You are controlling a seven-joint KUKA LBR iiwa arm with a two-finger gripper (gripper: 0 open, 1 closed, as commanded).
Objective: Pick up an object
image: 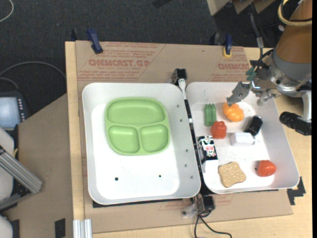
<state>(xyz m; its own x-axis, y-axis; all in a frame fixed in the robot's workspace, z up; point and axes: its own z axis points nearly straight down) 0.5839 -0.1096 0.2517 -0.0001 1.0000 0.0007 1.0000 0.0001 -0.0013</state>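
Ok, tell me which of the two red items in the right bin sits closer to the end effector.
The red piece beside the green stick, just below the orange fruit. The other red piece lies near the bin's front corner, farther from the end effector.

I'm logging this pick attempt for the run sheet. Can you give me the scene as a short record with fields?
left bin: white bin holding a green divided tray
right bin: white bin with the loose items
items in right bin: green block, orange toy fruit, red toy pepper, black block, white block, black-and-white toy, toast slice, red tomato
gripper: gripper at the right bin's far side, just above the orange toy fruit
held: nothing visibly between the jaws
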